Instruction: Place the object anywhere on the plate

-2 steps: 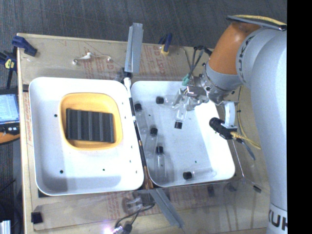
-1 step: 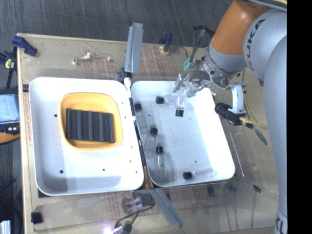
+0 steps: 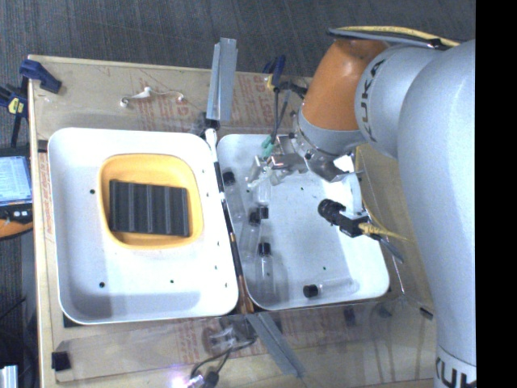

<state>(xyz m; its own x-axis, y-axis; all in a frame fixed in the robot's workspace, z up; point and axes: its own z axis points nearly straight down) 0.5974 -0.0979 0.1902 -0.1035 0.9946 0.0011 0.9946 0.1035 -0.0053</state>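
A yellow, square-ish plate [image 3: 149,168] rests in the left white bin [image 3: 73,273]. A dark grey ribbed block [image 3: 149,208] lies flat in the plate's middle, apart from the arm. My gripper [image 3: 265,170] hangs over the upper left corner of the right bin [image 3: 363,277], close to the wall between the two bins. Its tip is a tangle of metal and clear parts, and I see no object clearly between them. The orange band and grey wrist hide the bin's far right corner.
Several small black bits [image 3: 258,214] are scattered on the right bin's floor. A black cable plug [image 3: 339,217] hangs from the arm above that bin. A metal bar [image 3: 220,79] stands behind the bins, and blue clamps [image 3: 39,73] sit on the wooden board's edge.
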